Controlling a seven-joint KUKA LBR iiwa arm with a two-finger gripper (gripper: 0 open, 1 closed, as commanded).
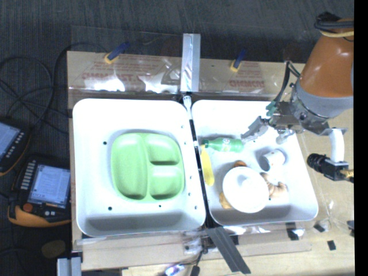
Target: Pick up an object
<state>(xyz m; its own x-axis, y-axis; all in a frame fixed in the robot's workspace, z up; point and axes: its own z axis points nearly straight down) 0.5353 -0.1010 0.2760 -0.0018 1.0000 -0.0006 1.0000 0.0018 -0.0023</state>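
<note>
Step in hand: judged from the layout, the arm is nearing a grasp in the right bin [310,206], with nothing lifted yet.
Claw [267,128]: it hangs over the upper part of the right bin, reaching in from the right. Whether it is released or clenched I cannot tell; nothing can be seen caught in it.
Nearest thing: a green bottle [224,145] lies on its side near the bin's left wall, just to the left of and slightly below the claw, apart from it.
Other things in the right bin: a white bowl [246,190] toward the front; a small white cup [272,157] just below the claw; a yellow banana [207,167] along the left wall, below the bottle; something brownish beside the bowl, too small to name.
Left bin [86,154]: holds a green divided plate [148,165], well apart from the claw.
Doing it well: the bottle looks the likeliest target. Come down across its narrow width, not along its length, centred on the body so it does not roll. Keep off the bin's wall and the banana.
Risk: a round bottle lying flat may slip away as the claw closes.
</note>
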